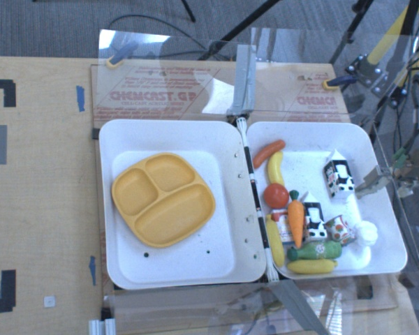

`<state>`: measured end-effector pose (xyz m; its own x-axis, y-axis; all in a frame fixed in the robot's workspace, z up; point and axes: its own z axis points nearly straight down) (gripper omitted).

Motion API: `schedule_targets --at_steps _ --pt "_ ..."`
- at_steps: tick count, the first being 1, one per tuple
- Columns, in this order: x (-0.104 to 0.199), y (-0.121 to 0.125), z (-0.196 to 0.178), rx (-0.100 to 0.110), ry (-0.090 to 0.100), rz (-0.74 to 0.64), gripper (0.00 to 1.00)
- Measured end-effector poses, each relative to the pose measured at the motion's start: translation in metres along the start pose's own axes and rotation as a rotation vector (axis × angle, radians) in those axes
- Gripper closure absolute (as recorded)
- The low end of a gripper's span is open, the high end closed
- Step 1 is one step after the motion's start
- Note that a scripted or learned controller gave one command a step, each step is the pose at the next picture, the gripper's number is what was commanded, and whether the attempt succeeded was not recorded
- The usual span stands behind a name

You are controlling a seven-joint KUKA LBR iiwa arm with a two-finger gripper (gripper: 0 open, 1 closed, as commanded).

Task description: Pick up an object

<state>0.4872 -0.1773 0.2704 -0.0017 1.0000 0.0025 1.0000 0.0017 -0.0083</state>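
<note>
tool (369, 184): blurred at right bin (384, 243) edge, grip state unclear | carrot (296, 223) overlaps cartons

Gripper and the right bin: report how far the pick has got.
Done: nothing looks picked yet. The tomato, carrot, hot dog, bananas and milk carton all lie in the right bin; the yellow plate sits in the left bin.
In hand: the gripper sits at the right bin's right edge, beside the milk carton, with no object between its fingers.
Left: the grasp and lift.
</note>
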Motion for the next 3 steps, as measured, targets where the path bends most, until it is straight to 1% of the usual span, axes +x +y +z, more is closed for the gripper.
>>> schedule_targets --at_steps 1,2,3 --pt "0.014 0.019 0.140 -0.003 -0.001 -0.207 0.00" --pt "-0.019 0.080 0.159 -0.034 -0.014 -0.271 0.00" --pt "-0.031 0.127 0.164 -0.017 0.003 -0.114 0.00"
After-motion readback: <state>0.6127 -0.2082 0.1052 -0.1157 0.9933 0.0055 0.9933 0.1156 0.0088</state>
